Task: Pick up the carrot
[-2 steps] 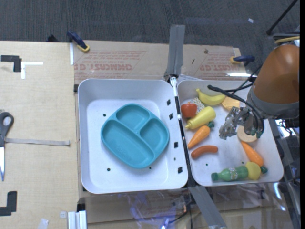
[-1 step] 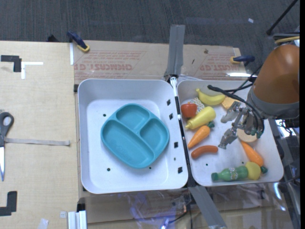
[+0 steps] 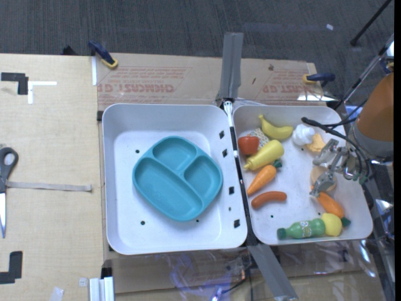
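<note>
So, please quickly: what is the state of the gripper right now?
Gripper: over the right bin, beside a carrot; open or closed cannot be told.

Arm (image 3: 379, 115): 1 unit, orange band above the wrist (cropped at the frame edge). Black cables (image 3: 326, 127) loop off the wrist. Gripper (image 3: 326, 184): bare silver-grey metal, 2 fingers, angular brackets, small dark fittings; finer detail too small to tell.
</note>
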`<action>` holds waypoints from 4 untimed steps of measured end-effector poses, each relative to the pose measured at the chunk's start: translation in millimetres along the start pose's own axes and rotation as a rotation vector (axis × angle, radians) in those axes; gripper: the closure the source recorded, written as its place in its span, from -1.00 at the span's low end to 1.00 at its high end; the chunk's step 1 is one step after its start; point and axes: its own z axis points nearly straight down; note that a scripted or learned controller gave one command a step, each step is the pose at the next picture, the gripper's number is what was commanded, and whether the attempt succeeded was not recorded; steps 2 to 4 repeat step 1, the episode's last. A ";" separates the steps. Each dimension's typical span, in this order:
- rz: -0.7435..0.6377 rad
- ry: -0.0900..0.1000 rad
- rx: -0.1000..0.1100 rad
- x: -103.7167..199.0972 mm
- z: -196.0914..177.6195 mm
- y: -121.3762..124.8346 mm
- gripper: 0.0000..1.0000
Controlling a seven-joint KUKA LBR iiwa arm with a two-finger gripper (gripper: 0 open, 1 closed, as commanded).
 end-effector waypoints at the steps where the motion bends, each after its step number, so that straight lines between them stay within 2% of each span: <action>1: -0.001 -0.005 -0.001 -1.6 -10.6 0.6 1.00; 4: -0.001 -0.005 -0.001 -1.6 -10.6 0.6 1.00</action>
